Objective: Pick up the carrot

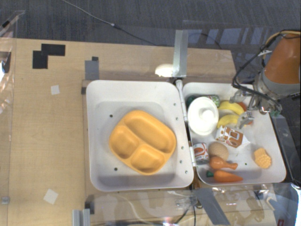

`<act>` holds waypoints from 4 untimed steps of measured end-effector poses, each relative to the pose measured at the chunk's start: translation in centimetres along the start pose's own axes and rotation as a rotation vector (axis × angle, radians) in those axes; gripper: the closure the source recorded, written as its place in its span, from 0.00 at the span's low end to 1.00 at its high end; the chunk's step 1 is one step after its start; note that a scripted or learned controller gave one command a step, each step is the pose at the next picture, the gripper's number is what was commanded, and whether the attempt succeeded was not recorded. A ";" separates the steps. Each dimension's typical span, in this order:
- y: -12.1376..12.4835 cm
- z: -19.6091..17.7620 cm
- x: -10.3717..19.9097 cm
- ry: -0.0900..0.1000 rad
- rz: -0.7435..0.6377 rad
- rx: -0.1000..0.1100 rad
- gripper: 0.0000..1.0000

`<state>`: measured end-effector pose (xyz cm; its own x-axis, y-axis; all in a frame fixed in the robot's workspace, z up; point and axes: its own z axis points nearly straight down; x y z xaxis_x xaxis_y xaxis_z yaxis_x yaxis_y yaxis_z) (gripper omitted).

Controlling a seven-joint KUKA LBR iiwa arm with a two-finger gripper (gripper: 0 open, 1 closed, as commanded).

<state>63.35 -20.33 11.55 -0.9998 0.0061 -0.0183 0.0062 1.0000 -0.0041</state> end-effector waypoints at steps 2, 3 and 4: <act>-0.3 1.6 7.7 0.010 0.021 -0.002 0.00; -0.4 0.3 12.1 0.009 -0.012 -0.001 0.00; -0.3 -1.0 11.6 -0.003 -0.020 0.002 1.00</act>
